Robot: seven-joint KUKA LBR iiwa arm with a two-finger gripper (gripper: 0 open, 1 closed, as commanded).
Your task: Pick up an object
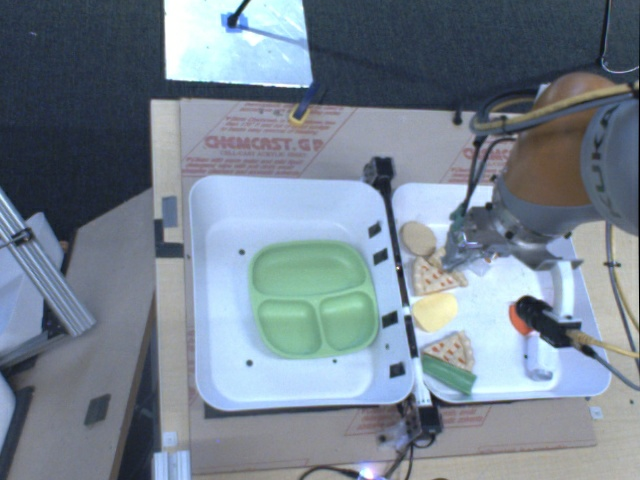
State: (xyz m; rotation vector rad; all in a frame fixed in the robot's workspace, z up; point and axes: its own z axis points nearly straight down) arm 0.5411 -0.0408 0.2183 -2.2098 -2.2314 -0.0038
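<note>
My gripper (461, 251) hangs low over the left part of the right bin (500, 193). It is just above the upper right edge of a triangular sandwich piece (433, 278), and I cannot tell if they touch. A tan round piece (419, 237) lies to the gripper's left. Below the triangle sits a yellow round piece (435, 312), then a second triangular piece (450, 349) and a green strip (449, 373) near the front wall. A small orange thing (516, 313) lies to the right, partly hidden by the robot's gear.
The left bin (220, 268) holds a green divided plate (310, 298). A black-clipped divider (392, 268) separates the two bins. The arm's grey and orange body (570, 158) overhangs the right bin's back right corner.
</note>
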